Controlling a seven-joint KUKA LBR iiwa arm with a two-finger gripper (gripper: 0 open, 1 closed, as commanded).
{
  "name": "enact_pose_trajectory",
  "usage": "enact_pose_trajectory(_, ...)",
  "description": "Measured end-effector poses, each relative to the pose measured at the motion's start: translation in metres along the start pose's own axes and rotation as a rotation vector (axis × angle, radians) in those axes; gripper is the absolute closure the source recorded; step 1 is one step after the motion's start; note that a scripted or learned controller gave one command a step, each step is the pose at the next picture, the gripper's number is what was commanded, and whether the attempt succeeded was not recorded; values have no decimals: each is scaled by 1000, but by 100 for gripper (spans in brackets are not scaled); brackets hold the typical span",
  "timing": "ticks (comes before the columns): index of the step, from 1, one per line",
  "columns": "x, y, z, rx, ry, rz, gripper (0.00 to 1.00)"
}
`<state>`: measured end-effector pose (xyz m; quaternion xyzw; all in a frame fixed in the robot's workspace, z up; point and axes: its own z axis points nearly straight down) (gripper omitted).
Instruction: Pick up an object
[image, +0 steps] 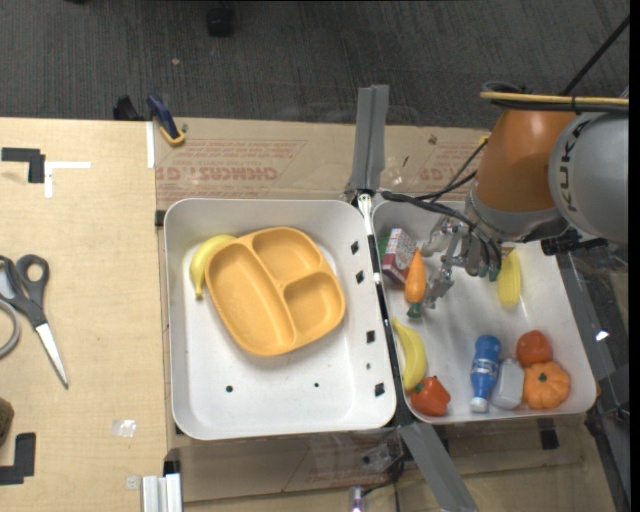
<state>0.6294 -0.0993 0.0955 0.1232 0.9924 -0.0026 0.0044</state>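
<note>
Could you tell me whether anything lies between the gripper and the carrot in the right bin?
Nothing visible does. The gripper sits low in the right bin, right beside the carrot, with no other object in the gap between them.

Scissors (35, 310) lie on the bench (80, 230), left of the bins.

The light was bright and even, coming from above. My arm (560, 160) threw only a soft shadow into the right bin (560, 405). The white left bin (270, 400) glared slightly. The picture looked somewhat grainy, the floor at the top dim.
</note>
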Motion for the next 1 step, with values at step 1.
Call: enact_pose_trajectory(1, 15, -3, 3, -4, 7, 135, 0)
